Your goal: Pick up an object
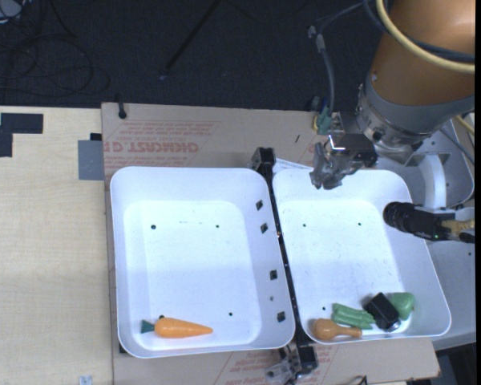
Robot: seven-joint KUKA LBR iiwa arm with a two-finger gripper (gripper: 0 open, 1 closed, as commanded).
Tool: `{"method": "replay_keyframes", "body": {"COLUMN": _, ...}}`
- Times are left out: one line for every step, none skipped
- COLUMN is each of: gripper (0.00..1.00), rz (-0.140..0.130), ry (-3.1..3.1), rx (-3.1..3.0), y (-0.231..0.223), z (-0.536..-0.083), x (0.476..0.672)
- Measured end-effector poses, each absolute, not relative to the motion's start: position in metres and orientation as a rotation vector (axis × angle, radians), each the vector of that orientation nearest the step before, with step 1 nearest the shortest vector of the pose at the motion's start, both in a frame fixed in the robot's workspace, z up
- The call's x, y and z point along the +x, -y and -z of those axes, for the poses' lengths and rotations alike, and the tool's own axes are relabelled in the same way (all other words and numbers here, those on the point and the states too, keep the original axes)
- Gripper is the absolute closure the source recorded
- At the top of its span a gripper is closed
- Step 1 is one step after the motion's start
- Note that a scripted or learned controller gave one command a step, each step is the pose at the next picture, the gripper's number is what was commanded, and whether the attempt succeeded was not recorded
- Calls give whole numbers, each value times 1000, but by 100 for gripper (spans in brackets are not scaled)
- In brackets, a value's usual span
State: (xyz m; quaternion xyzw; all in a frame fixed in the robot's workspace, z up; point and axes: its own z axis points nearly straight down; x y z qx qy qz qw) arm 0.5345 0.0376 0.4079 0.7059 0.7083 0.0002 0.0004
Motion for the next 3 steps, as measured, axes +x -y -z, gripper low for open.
{"method": "replay_keyframes", "body": {"gripper": 100, "rz": -14, "ry": -2212, "rx": 2216, "y": -8, "z": -546, "x": 532}}
{"method": "replay_keyframes", "body": {"gripper": 100, "rz": 25, "ry": -2227, "rx": 2236, "y": 22, "z": -372, "x": 518}}
{"method": "replay_keyframes", "body": {"gripper": 100, "rz": -3, "ry": -2230, "rx": 2213, "y": -47, "z": -425, "x": 514}}
